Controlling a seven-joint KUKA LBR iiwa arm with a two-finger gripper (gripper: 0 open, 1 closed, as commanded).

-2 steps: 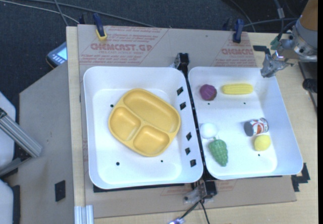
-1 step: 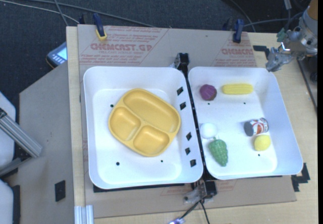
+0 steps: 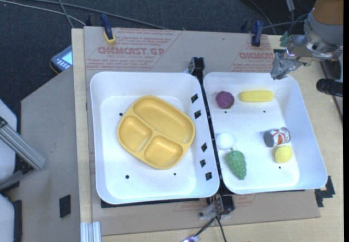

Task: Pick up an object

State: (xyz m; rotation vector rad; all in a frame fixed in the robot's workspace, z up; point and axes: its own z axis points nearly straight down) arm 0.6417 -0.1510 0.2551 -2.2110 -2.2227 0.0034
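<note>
Grey metal gripper (image 3: 279, 71) hangs over the far rim of the right shallow white bin (image 3: 312, 126), near that bin's far right corner, and its fingertips look pressed close together with nothing between them, though they are small and dark against the rim, so that reading is not sure. Most of the arm is cut off by the frame's top right corner.

Inside the right bin, a yellow plastic corn cob (image 3: 256, 96) lies near the far wall, with a round purple toy fruit (image 3: 224, 99) just beside it on the divider side. A small grey and red can (image 3: 277, 137) lies tipped on its side, its label too small to read, and a yellow lemon-shaped toy (image 3: 283, 154) sits touching or just beside it. A small white ball (image 3: 224, 139) rests close to a bumpy green toy vegetable (image 3: 236, 163).

The left shallow white bin (image 3: 103, 143) bears a yellow plastic plate with three compartments (image 3: 156, 132).
</note>
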